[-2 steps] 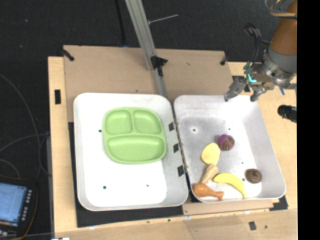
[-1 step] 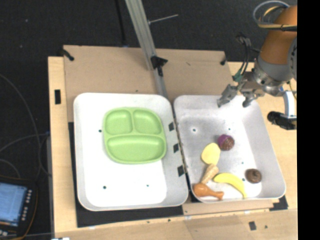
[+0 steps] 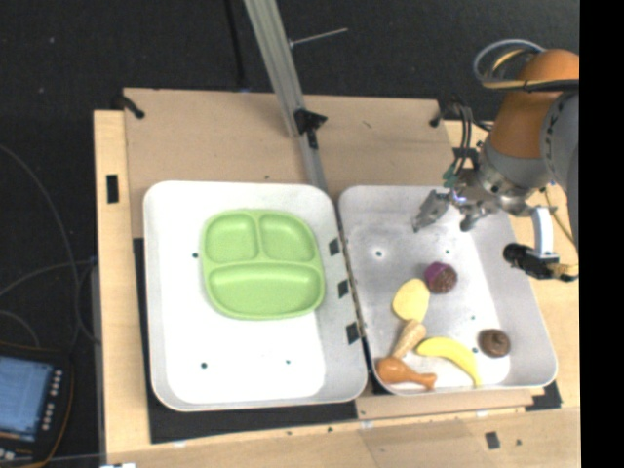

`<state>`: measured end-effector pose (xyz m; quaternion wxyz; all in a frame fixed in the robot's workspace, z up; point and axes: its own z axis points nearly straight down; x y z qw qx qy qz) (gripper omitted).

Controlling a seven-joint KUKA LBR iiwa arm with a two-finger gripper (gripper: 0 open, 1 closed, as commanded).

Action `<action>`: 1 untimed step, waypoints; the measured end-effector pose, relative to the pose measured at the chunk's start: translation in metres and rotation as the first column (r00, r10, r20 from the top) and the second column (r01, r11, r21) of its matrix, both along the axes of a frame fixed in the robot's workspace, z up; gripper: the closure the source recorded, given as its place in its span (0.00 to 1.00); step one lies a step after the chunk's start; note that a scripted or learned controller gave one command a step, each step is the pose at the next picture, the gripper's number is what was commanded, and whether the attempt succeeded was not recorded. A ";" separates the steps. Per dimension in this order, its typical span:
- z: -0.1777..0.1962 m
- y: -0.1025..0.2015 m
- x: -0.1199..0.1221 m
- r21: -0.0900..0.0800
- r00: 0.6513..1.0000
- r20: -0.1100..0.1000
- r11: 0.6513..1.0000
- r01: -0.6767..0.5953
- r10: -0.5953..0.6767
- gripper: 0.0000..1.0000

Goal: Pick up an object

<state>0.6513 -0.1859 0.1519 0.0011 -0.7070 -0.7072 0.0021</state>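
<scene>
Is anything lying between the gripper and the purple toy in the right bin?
Nothing visible does. The gripper hangs open over the far end of the right bin, and only bare white floor lies between it and the purple toy.

left bin (image 3: 175, 378): divided plate (image 3: 262, 264) | right bin (image 3: 380, 222): banana (image 3: 450, 355), drumstick (image 3: 405, 371)
</scene>
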 end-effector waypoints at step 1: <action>-0.053 -0.001 -0.001 0.000 1.000 0.001 1.000 0.001 -0.001 0.00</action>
